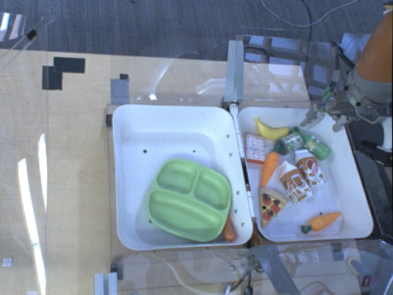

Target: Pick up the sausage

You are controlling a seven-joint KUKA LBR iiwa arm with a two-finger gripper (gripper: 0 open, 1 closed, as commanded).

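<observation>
The pincer [324, 118], spread and empty, hovers over the right bin's [362, 223] far edge; reaching the sausage [228, 230] beside the green plate [189, 199] comes next.

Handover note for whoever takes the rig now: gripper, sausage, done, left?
Gripper: open, holding nothing, above the back edge of the right bin, near the banana.
Sausage: looks like the orange-brown piece in the left bin, front right corner, partly tucked under the green plate.
Done: nothing yet; sausage not grasped.
Left: cross to the left bin, reach the sausage at the plate's edge, grip, lift. The plate may get in the way.
</observation>
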